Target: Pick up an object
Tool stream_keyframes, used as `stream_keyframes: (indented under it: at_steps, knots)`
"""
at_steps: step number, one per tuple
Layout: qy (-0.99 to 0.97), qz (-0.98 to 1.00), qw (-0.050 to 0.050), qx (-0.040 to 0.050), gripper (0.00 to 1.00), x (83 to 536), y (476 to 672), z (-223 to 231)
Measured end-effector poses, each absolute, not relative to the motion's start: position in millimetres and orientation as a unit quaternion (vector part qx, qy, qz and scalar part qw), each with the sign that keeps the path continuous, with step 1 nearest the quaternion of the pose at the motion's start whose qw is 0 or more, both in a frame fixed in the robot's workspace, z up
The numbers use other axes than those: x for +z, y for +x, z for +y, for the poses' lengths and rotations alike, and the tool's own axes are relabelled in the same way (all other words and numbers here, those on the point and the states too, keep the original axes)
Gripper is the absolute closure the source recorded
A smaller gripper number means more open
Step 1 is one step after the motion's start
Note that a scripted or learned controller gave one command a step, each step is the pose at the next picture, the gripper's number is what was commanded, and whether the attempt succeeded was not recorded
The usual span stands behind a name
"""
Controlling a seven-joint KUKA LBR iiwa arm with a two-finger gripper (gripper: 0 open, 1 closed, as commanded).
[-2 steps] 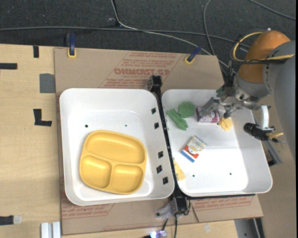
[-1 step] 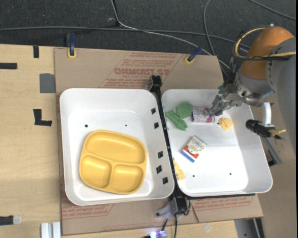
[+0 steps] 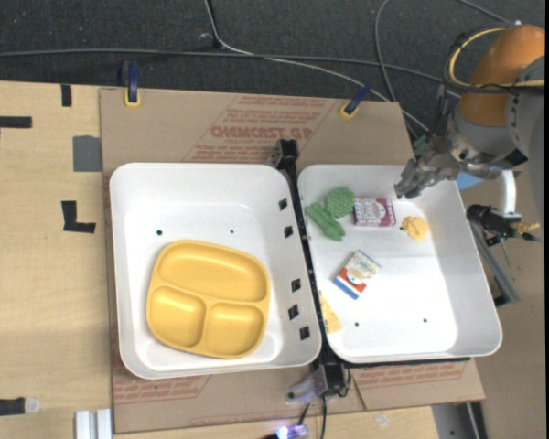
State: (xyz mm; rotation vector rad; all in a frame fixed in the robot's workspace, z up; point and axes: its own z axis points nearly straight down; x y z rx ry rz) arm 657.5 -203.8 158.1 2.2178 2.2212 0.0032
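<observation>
i see the left bin [image 3: 128, 245] carrying a yellow sectioned tray [image 3: 208, 298] in its near half. the right bin [image 3: 467, 309] carries a green toy [image 3: 331, 210] at its far left, a small pink-and-white packet [image 3: 373, 212] just right of that, a yellow lump [image 3: 415, 228] further right, and a red, white and blue carton [image 3: 356, 274] near centre. the gripper [image 3: 410, 184] hangs over the far right corner, above the packet; i cannot tell its opening, and nothing visibly sits in it.
</observation>
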Motion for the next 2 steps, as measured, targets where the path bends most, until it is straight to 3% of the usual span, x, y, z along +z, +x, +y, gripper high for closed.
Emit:
stream_keyframes:
  at_steps: [2]
  knots:
    - [0.706,0.708,0.001,0.0011,1.00,248.2,658.2,-193.1]
